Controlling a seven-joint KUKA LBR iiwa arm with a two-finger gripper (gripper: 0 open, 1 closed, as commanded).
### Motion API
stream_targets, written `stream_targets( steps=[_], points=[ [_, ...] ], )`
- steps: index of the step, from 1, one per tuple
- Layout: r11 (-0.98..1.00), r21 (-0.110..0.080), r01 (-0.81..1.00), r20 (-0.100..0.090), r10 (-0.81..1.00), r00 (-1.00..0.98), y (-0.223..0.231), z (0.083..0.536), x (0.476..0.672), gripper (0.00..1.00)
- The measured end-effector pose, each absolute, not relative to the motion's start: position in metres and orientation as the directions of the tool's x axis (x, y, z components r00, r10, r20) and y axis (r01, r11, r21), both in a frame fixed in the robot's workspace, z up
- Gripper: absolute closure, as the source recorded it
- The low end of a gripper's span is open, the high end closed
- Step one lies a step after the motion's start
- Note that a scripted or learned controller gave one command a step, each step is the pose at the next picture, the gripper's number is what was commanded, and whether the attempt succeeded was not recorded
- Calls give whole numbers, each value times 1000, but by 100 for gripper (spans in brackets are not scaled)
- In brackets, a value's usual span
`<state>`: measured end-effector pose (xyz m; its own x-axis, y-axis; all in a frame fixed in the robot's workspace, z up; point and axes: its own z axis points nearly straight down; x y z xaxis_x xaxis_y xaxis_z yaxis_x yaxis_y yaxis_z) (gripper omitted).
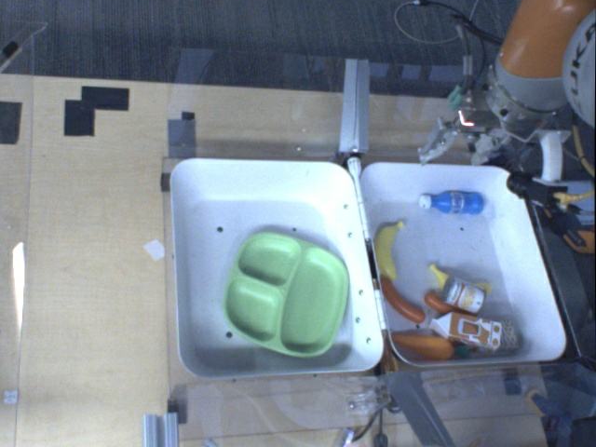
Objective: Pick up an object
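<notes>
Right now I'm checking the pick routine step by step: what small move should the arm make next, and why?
Probably bring the gripper forward and down over the blue bottle. The gripper hangs above the far rim of the right bin with nothing between its fingers, and the bottle lies nearest it, alone and apart from the banana and the crowded items at the bin's near end.

Wooden bench [84, 250], dark carpet [233, 7]

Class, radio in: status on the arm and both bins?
Gripper open, above right bin's far rim, holding nothing. Blue bottle nearest below. Green tray in left bin.
</notes>
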<state>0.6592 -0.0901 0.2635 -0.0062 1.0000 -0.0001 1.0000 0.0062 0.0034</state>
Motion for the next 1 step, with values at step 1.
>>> stream_targets(
  steps=[1],
  points=[
    [-34, 4, 999, -1, 999, 34, -140, 197, 665, 0]
  ],
)
